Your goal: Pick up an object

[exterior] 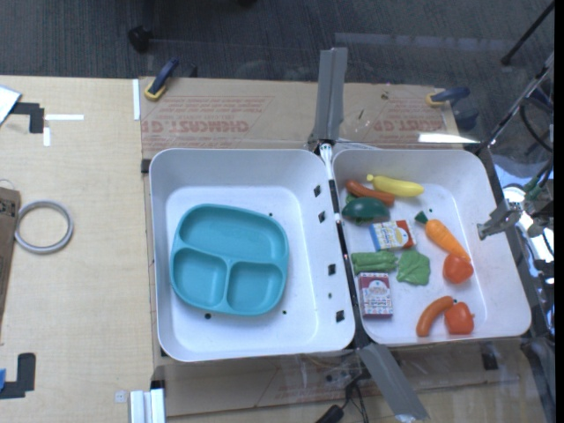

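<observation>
Since the hand sits at the right rim of the right bin, above the toy food and gripping nothing that I can see, I judge the pick not yet begun: next I select the nearby carrot and descend over it.

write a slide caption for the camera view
Teal divided plate in left bin; toy food fills right bin.

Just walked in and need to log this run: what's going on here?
Nothing is being held yet. The right bin holds toy food: a banana, a carrot, a tomato and small cartons. The left bin holds a teal divided plate. Grey metal, seemingly the arm, sits at the right bin's edge.
</observation>
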Robot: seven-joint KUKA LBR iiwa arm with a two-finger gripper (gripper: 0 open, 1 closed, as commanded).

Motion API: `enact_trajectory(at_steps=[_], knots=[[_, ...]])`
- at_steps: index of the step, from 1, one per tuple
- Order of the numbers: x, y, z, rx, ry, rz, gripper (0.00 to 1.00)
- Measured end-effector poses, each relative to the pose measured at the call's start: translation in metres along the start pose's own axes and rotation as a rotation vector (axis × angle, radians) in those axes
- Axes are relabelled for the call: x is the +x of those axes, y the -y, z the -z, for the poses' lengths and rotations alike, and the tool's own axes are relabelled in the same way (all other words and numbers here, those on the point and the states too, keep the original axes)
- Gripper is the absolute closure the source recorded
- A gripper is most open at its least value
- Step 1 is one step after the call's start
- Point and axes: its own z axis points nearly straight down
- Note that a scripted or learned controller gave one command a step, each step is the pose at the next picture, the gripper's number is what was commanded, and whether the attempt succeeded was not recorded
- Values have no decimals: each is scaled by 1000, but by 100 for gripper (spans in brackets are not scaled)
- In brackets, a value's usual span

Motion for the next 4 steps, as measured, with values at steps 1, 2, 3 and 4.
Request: enact_trajectory(at_steps=[1,2,3,4], knots=[[-16,-40,-120,-2,0,253,0],[-14,-61,-172,-2,-2,446,0],[-15,-61,-163,-4,0,442,100],[-15,-39,-168,-3,0,404,100]])
